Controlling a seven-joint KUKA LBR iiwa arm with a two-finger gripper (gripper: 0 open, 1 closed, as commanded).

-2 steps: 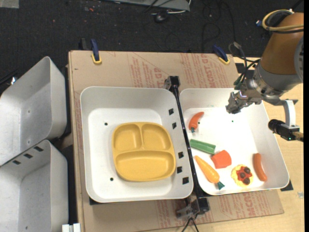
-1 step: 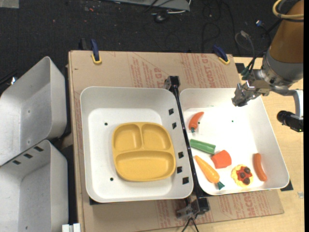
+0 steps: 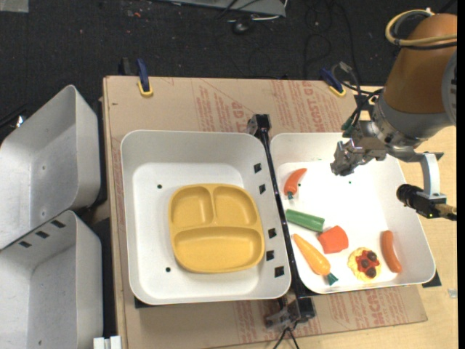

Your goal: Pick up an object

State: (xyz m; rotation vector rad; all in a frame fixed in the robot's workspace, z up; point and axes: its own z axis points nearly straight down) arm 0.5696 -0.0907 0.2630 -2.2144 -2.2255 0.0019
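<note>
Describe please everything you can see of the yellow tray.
The yellow tray is a glossy, plastic-looking plate with rounded corners and three compartments: two small ones at the far side and one wide one nearer the camera. All three look bare. It lies flat, slightly rotated, in the middle of the left bin, resting on the bin's floor. Nothing else touches it; the gripper is over the right bin.

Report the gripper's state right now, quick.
Gripper: cannot be told. It hangs over the far part of the right bin, nothing seen in it.
</note>
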